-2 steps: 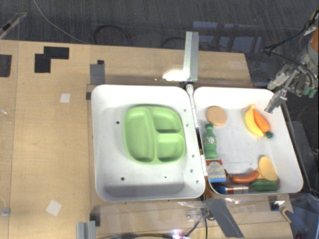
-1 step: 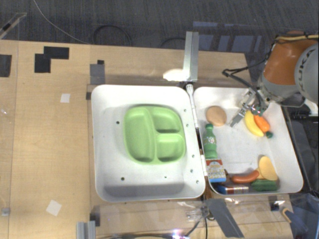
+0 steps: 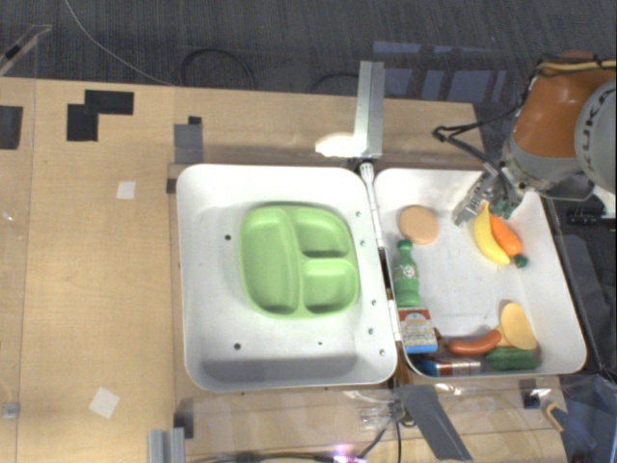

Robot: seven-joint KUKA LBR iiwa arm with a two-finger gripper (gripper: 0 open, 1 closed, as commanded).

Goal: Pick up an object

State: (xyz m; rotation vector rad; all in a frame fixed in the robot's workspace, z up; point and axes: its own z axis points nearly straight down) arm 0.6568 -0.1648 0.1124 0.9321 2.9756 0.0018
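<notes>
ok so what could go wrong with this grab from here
1. The gripper hangs right next to the banana and the carrot, which lie touching. It may clip both or push one aside.
2. Both sit near the right bin far wall, so a nudge could pin them against it.
3. The bottle, sausage and other items crowd the near corner, so a retry there looks harder.

The arm enters from the right; its gripper (image 3: pixel 479 204) is positioned over the right bin (image 3: pixel 453 287), just beside the banana (image 3: pixel 491 243) and carrot (image 3: pixel 506 236). A round tan item (image 3: pixel 418 224) lies nearby. A green bottle (image 3: pixel 406 274) lies along the left wall. The left bin (image 3: pixel 207 345) contains a green divided tray (image 3: pixel 297 261).
</notes>
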